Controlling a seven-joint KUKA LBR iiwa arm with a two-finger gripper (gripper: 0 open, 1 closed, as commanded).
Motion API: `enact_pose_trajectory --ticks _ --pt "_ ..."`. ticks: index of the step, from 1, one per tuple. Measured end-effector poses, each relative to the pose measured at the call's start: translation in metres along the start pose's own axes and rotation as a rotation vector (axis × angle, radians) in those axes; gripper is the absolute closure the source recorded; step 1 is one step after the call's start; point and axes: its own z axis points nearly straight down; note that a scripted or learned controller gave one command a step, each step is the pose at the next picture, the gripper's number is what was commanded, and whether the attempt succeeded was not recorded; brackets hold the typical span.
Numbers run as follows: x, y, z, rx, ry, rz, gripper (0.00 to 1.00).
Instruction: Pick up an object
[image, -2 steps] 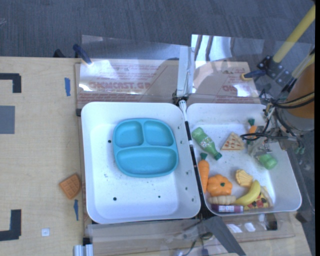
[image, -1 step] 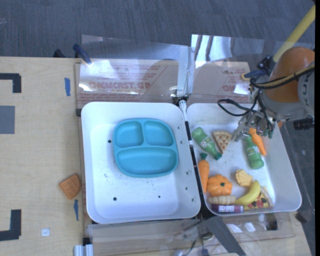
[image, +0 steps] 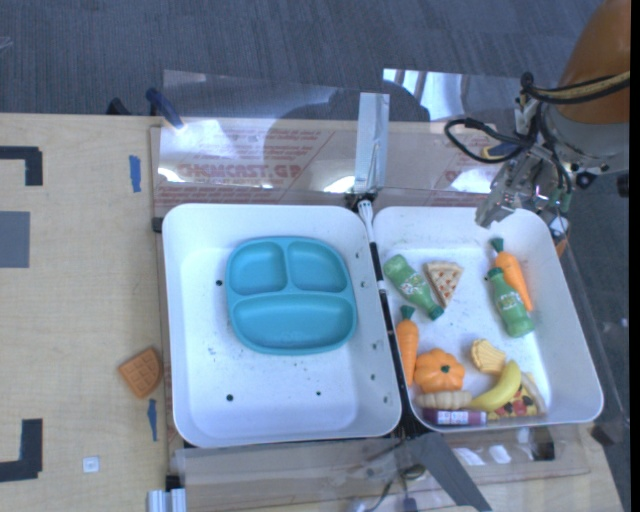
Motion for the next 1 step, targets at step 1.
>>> enact_pose_trajectory --ticks 1 --pt "0.0026 -0.0027 0.0085 0.005 0.015 0.003 0.00"
